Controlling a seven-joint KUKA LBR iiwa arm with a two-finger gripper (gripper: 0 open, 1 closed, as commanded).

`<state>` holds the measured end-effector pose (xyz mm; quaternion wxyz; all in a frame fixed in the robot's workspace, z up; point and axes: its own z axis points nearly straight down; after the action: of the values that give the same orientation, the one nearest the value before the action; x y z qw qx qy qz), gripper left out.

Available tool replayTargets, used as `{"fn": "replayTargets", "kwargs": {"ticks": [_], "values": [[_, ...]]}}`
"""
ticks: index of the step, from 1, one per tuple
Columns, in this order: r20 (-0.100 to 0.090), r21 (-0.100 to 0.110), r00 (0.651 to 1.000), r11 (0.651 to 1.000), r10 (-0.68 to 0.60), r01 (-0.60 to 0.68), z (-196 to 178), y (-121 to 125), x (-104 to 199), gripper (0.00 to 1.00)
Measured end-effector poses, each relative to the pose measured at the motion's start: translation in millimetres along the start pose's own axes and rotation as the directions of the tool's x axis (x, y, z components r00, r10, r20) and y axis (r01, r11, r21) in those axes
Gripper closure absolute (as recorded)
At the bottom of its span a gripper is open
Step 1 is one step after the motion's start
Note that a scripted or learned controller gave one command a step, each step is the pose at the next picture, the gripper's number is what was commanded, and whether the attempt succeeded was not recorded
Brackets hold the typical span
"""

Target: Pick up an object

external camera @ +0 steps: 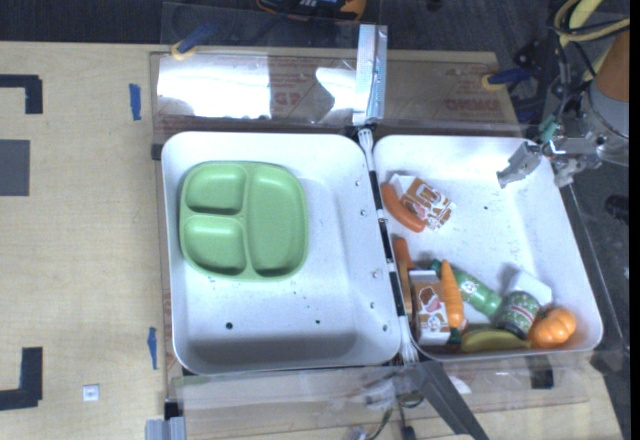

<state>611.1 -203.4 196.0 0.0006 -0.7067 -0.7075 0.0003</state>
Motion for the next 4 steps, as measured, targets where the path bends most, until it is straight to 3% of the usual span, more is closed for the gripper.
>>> {"fn": "replayTargets", "kwargs": {"ticks": [1,2,3,4], "values": [[0.002,-0.004,0.999,0.999,0.038,-0.038,45.0,56.4,44.5,0.0],[0.001,-0.003,0.99,0.99,0.138,-0.138,91.2,42.4,88.0,0.0],[0.0,-0.005,0.981,0.981,0.192,-0.192,109.5,-51.3,110.9,0.0],[0.0,-0.01,0.985,0.985,0.174,-0.174,109.0,-95.0,106.6,0.0]]}}
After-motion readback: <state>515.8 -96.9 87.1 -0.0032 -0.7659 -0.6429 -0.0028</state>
